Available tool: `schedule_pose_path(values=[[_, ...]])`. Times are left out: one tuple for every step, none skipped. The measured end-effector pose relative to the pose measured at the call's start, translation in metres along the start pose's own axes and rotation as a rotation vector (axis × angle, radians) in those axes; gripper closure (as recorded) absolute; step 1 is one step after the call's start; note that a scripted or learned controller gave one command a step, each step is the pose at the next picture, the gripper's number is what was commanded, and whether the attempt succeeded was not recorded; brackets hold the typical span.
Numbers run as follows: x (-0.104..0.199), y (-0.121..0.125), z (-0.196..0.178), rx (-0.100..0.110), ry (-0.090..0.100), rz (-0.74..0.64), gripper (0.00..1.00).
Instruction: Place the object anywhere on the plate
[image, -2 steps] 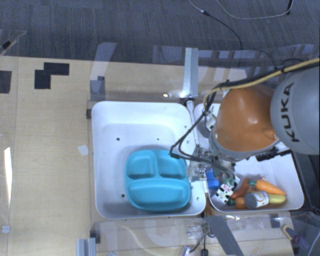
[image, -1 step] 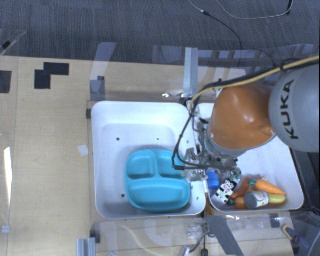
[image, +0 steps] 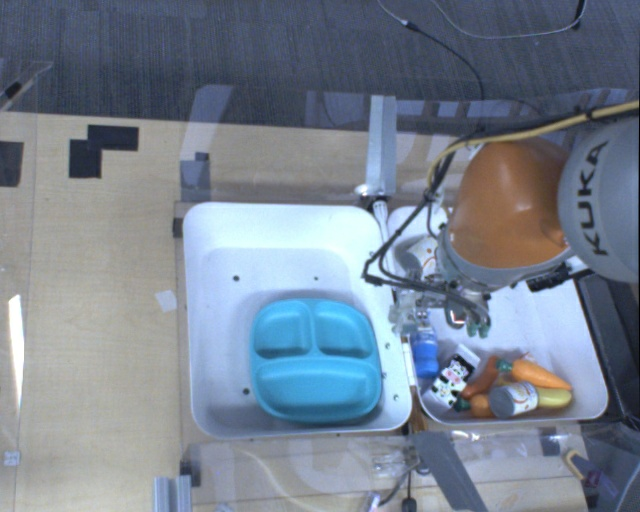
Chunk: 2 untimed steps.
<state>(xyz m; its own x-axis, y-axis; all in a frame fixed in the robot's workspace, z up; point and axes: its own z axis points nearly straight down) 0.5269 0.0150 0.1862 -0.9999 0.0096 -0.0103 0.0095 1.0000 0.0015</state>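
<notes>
Smooth white plastic with a soft sheen is seen on both bins (image: 215, 330). A glossy, moulded turquoise plastic finish is shown by the plate (image: 315, 358). The bench (image: 90, 300) is surfaced in pale, matt wood-look board. Bare brushed metal is seen on the upright bracket (image: 380, 145). The arm (image: 560, 195) is clad in matt grey casing, with a satin orange band (image: 505, 205).

Lighting: even, bright, overhead. Glossy white plastic left bin (image: 205, 300) shows mild glare; soft shadow under sky-blue divided plate (image: 315, 360). Pale wooden counter (image: 90, 300) carries faint reflections. Focus soft overall; small items grainy.
</notes>
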Motion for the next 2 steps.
schedule_pose_path(values=[[-0.034, -0.039, 0.000, 0.000, -0.002, -0.327, 1.00], [0.007, 0.037, 0.001, -0.003, 0.003, -0.686, 1.00]])
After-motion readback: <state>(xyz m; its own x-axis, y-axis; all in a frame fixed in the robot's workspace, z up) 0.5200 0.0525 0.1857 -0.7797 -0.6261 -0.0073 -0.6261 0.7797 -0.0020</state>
